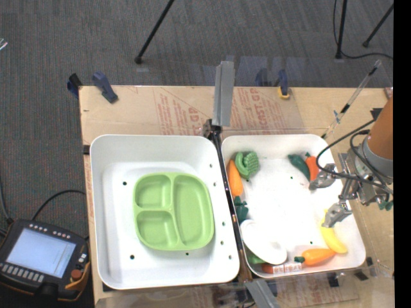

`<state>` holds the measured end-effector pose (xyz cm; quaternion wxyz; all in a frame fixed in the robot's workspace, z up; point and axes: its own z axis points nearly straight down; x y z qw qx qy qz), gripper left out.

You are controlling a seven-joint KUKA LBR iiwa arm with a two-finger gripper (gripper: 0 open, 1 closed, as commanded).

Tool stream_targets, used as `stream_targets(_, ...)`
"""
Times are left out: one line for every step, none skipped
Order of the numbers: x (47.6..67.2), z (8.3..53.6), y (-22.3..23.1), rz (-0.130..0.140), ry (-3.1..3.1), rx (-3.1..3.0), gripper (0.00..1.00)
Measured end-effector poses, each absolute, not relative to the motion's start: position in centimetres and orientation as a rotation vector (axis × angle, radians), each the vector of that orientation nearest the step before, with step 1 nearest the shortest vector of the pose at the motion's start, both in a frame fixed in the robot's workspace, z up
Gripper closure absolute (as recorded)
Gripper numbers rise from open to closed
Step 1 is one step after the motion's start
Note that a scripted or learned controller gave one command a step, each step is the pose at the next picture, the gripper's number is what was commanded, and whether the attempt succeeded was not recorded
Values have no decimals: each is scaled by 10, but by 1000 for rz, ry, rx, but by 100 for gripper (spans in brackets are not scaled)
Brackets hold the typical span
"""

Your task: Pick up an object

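From the green divided tray in the left bin I look right: my gripper hangs open and empty; the yellow banana lies just below it, slanting down-right.

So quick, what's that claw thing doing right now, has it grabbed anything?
Gripper: open, holding nothing; its two fingers hang spread apart over the right bin, above the yellow banana.
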<state>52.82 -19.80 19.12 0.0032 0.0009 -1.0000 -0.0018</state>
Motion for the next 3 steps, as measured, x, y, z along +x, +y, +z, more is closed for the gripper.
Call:
stream_targets(587, 86, -207, -6, -3131, 200, 0)
stream_targets(637, 85, -194, -6, -3129, 257, 0)
stream_targets(559, 84, -186, -6, -3136, 52, 0)
